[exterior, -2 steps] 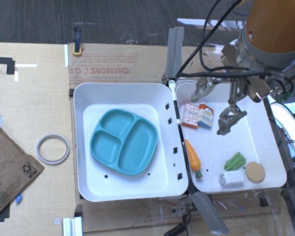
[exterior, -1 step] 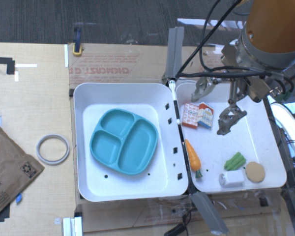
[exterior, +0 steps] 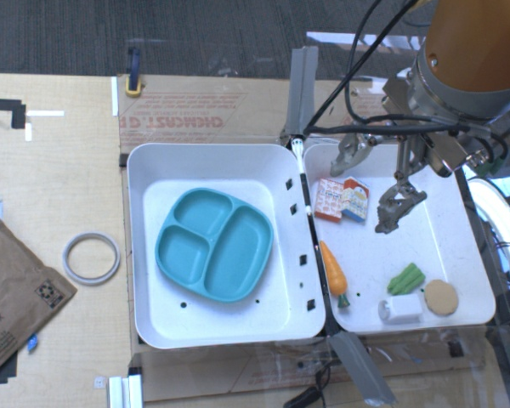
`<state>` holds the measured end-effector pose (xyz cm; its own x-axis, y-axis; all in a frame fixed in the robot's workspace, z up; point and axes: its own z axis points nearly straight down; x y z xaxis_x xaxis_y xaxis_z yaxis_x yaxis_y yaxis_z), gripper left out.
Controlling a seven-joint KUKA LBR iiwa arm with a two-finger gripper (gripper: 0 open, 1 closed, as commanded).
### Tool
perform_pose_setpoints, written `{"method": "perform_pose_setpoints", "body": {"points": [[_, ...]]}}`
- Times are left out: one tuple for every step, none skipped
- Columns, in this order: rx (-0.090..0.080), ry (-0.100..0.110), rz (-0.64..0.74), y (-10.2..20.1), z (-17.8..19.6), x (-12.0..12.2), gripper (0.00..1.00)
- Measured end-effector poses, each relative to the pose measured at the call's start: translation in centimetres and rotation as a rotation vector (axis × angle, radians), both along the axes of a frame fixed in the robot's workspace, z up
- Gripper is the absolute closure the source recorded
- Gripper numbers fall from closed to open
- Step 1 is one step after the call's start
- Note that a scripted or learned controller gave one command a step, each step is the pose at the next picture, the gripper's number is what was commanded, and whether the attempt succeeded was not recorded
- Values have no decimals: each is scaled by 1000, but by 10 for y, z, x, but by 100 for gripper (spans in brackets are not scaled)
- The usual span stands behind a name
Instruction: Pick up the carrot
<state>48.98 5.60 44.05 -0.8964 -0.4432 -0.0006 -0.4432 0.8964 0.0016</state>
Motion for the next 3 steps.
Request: {"method": "perform_pose_setpoints", "body": {"points": [[0,0,0,0,0,0,0],[2,-1,-4,0,8,3,100],[0,3,392,14,-155,11,100]]}}
